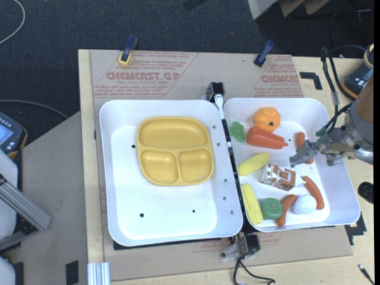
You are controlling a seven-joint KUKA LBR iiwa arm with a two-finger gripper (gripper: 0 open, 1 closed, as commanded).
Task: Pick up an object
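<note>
1. The objects to be picked are gathered in the right bin (341, 177): an orange pumpkin-like toy (266, 118) near the far wall, a red-orange carrot (265, 138) just in front of it, and a green piece (237, 131) beside the carrot toward the divider.
2. A short ear of corn (253, 162) is seen in the middle of that bin, and a longer ear of corn (252, 203) lies along the left wall toward the near corner.
3. A small brown-and-white carton (279, 177) is lying tilted between the short corn and the claw.
4. Toward the near wall, a green round piece (272, 208), a white egg-like object (304, 204) and two thin orange sticks (313, 192) are grouped closely together.
5. The claw (300, 157) is held low over the right half of this bin, just beside the carton; its dark fingers appear slightly spread, and nothing is seen between them.
6. A small reddish piece (300, 139) lies just behind the claw.
7. The grey arm (356, 129) is seen entering from the right edge.
8. The left bin (113, 177) holds a yellow divided plate (176, 149), placed in its far half.
9. Both bins rest on a board-covered desk (95, 88), with clamps (127, 50) fixed at its far edge.
</note>
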